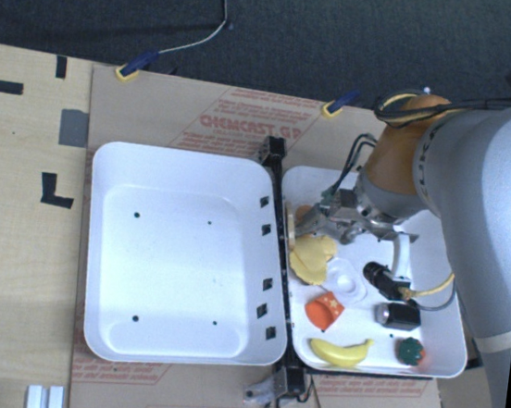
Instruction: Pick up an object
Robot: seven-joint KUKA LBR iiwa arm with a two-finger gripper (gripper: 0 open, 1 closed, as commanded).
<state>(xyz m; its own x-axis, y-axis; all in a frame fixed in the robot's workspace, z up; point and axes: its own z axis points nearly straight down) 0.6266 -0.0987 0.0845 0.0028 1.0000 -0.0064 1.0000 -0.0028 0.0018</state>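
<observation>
We are down in the right bin (445,363) with our gripper (342,221) low over its far-left corner, just above a pale yellow lump (312,257), though we cannot tell what state the gripper is in or whether it has hold of anything. The other objects lie unlifted in the same bin: an orange piece (323,311), a banana (341,351) by the near edge and a green ball (411,351) toward the near-right corner. We judge the pick not yet done, with the grasp and the lift left to make.
</observation>
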